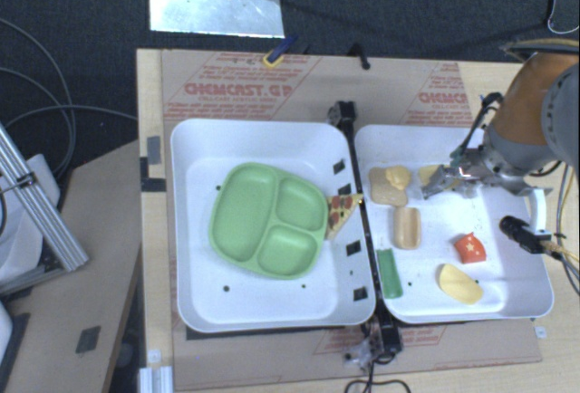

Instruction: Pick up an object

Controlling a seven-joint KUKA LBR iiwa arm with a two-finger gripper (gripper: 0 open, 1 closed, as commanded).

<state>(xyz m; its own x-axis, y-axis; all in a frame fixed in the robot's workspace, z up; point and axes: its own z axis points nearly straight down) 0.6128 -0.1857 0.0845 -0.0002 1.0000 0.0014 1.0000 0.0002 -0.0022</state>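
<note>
My jaws hung over the upper part of the right bin (526, 292), spread apart and holding nothing. Just beside their tips, toward the left bin (195, 292), lay a yellow and tan food piece (391, 186).

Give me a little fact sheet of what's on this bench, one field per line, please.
Left bin: holds a green divided plate
Pizza slice toy: at the plate's right edge, against the wall between the bins
Right bin: holds the other toy foods
Near its upper left: two yellowish pieces and a tan piece
Along its left wall: a green stick
Lower right: a red piece and a yellow piece
Arm: reaches in from the right, gripper low over the right bin's upper part
Gripper contents: nothing visibly held
</note>
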